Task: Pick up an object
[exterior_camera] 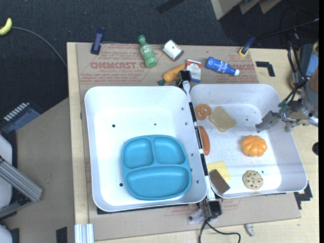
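Observation:
The right bin (283, 173) holds several toy foods: an orange pumpkin (253, 146), a chocolate-chip cookie (252, 179), a tan toast slice (222, 119), a small pretzel ring (203, 111), a red sausage (204, 139) along the left wall, and a yellow cheese wedge (217, 168) beside a brown piece (219, 181). My gripper (276, 127) hangs over the bin's right side, up and to the right of the pumpkin and apart from it. Its two fingers are spread open with nothing between them.
The left bin (101, 135) holds a blue divided plate (156, 166). Behind the bins, on the bench, lie a green bottle (148, 52), a blue bottle (221, 66), a white can (172, 49), a small carton (193, 70) and a blue marker (96, 40).

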{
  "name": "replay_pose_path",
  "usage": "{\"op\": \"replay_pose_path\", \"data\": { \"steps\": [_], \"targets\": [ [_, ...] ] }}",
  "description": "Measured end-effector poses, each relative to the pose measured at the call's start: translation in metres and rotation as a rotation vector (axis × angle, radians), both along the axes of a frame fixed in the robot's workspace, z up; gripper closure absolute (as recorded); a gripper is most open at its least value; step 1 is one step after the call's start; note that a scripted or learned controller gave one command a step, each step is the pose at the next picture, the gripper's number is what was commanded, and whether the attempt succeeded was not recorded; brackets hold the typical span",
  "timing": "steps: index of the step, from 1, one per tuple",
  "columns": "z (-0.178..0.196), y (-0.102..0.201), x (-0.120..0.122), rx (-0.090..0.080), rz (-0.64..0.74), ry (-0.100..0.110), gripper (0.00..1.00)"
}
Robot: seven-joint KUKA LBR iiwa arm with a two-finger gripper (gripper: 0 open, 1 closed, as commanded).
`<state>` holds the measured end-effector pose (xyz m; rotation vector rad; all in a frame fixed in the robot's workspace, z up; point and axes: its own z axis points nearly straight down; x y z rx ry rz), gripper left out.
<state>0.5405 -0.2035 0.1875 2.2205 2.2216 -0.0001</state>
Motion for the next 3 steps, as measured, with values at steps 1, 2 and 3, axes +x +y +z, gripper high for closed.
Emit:
{"op": "replay_pose_path", "data": {
  "steps": [1, 2, 3],
  "targets": [
    [-0.103, 0.019, -0.005, 0.001, 0.0, 0.001, 0.0],
    [-0.093, 0.018, -0.005, -0.001, -0.001, -0.002, 1.0],
    [0.042, 0.106, -0.004, 0.001, 0.002, -0.003, 1.0]
  ]
}}
